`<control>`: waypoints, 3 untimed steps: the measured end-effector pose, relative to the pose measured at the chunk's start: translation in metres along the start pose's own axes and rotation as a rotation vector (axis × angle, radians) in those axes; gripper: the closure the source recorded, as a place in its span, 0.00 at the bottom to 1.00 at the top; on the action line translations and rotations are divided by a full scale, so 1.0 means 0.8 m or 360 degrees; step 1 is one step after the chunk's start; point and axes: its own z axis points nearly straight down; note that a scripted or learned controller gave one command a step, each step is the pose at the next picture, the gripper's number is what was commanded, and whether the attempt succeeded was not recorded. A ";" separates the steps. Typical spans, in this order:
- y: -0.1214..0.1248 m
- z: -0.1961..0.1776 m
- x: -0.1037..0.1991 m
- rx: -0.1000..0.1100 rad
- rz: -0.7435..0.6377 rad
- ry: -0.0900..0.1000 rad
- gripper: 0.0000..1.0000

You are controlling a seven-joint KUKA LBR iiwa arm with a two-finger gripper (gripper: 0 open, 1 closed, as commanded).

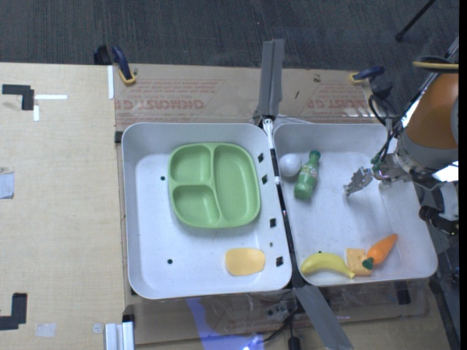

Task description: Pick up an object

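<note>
My gripper (pixel 357 182) hangs over the right bin (pixel 408 152), its metal fingers pointing left, with nothing between them. A green bottle (pixel 307 175) lies to its left, beside a white ball (pixel 290 165) at the divider. Near the right bin's front edge lie a banana (pixel 326 265), an orange wedge (pixel 357 259) and a toy carrot (pixel 381 249). The left bin (pixel 146 217) holds a green divided plate (pixel 214 184) and a yellow flat piece (pixel 244 262).
A grey divider bar (pixel 271 79) runs between the bins from the back. Cardboard (pixel 190 93) lies behind them with clamps at its corners. A wooden bench top (pixel 55 195) stretches to the left. Cables and a stand crowd the right side.
</note>
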 end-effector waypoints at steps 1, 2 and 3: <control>0.105 0.000 0.111 0.0002 0.0485 -0.0001 0.00; 0.046 0.000 0.128 0.0005 0.0297 0.0001 0.00; 0.045 -0.010 0.126 0.0007 0.0302 0.0000 1.00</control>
